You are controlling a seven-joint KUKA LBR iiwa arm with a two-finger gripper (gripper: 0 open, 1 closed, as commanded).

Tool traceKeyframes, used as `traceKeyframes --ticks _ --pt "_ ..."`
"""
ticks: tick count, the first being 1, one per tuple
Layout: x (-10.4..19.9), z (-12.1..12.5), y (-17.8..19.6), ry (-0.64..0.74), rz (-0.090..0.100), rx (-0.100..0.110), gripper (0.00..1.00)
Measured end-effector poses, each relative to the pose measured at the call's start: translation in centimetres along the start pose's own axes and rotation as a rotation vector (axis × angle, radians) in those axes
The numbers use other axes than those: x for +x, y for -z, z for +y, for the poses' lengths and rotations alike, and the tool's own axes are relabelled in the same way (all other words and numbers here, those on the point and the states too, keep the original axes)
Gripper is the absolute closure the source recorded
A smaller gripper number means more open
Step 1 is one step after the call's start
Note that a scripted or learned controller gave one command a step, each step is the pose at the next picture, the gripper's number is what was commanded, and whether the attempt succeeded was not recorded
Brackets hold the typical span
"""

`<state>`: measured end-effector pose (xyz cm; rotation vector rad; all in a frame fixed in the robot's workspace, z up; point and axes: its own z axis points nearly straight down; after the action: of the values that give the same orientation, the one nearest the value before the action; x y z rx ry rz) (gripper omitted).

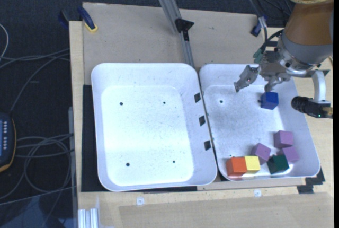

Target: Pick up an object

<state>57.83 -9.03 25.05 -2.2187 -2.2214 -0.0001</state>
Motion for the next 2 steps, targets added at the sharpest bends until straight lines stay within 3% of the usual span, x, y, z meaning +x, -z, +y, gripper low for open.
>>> traceKeyframes --ticks 1,2 --pt "0.0 0.0 0.0 -0.001 0.000 -0.001 0.00" --pt "0.2 1.0 -5.4 -0.001 0.000 0.005 0.00"
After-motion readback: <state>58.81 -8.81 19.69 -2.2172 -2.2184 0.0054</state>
